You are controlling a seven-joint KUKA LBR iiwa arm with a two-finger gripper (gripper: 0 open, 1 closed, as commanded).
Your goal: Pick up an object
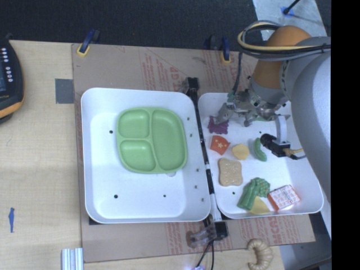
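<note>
Camera view: we are looking down on a surface (39,167) carrying two shallow white bins side by side. The left bin (98,207) is holding a light green divided plate (152,139) with three compartments. The right bin (306,179) is holding the small toy foods: a purple piece (218,126) near its upper left, a red piece (219,145) just below that, a yellow lump (241,151), a green pod-shaped piece (259,149), a tan slice like bread (230,172), a green leafy piece (253,192) touching a yellow wedge (259,206), and a red and white packet (284,197) whose printing we are finding too small to read.

The grey arm with its orange band (281,55) is reaching in from the right, and its pincer (239,112) is hanging over the upper part of the right bin, just beside the purple piece; we cannot tell how it is set or whether it is touching anything.

Faint red lettering is running along the cardboard sheet (140,66) under the bins, but we are unable to read it. A black and orange handheld device (8,77) is lying at the left edge.
</note>
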